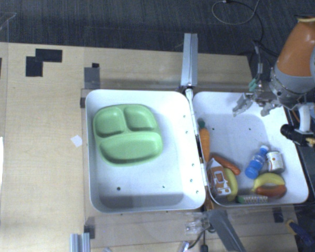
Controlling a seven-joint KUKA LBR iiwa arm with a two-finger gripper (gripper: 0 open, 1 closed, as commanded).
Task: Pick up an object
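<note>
Grey metal fingers stand spread apart, with nothing between them, at the gripper (253, 105), which hangs over the far edge of the right bin (299, 161). One fingertip points out to the left and the other sits lower right of it, with open white floor showing under both. Behind the jaws the wrist rises up and to the right into the grey arm (294, 83), and above that comes the orange band (299, 41), so the whole arm leans in from the right with the jaws at its lowest, leftmost end.

Every loose thing lies well below the jaws, toward the near side of the same bin. Closest is the blue bottle (256, 163), tilted, with a small silver can (274, 161) just to its right. Below those two, a yellow banana (269, 180) curves over a red sausage-shaped piece (270, 190). Farther to the left, a carrot (204, 140) lies along the bin's left wall, and under it a cluster sits in the near left corner: an orange-red strip (226, 163), a small printed packet (219, 177) and a yellow-green fruit (230, 185) touching one another.

Beyond the divider, far to the left of the jaws, the left bin (147, 193) carries a green divided tray (128, 133), well apart from the gripper.
</note>
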